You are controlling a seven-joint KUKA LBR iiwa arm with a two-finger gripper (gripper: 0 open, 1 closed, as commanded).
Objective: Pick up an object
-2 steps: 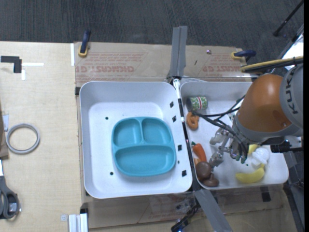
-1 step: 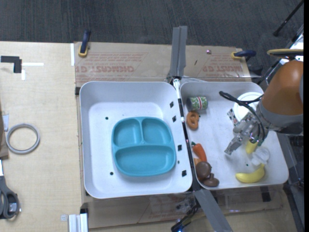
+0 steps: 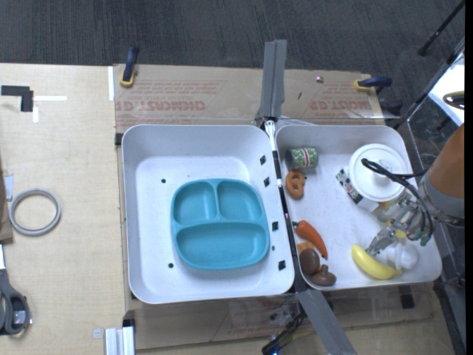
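White plastic walls ring the two bins below me; the left bin [image 3: 140, 220] carries a blue divided plate [image 3: 219, 224] lying flat in its middle, and the right bin [image 3: 336, 139] carries everything else. My arm [image 3: 447, 172] comes in from the right edge, its orange band showing just above the wrist, and my claw [image 3: 389, 237] hangs low over the right bin's near right corner.

My fingers [image 3: 380, 241] are slightly spread, with nothing between them. The tips sit just above the yellow banana [image 3: 375, 264], which lies curved on the bin floor near the front wall; I cannot tell whether they touch it. Beside the banana, under my wrist, sits a pale, crumpled thing [image 3: 405, 257] too blurred to name.

Behind my claw stands a white round container [image 3: 377, 172] with a dark cable crossing its top. Along the divider between the bins lie a green can [image 3: 303, 157] on its side, an orange ring-shaped pretzel [image 3: 295, 184] just below it, an orange carrot [image 3: 311, 234] farther forward, and brown lumps [image 3: 316, 267] at the front left corner.

On the wooden bench to the left rests a grey ring [image 3: 33, 211].
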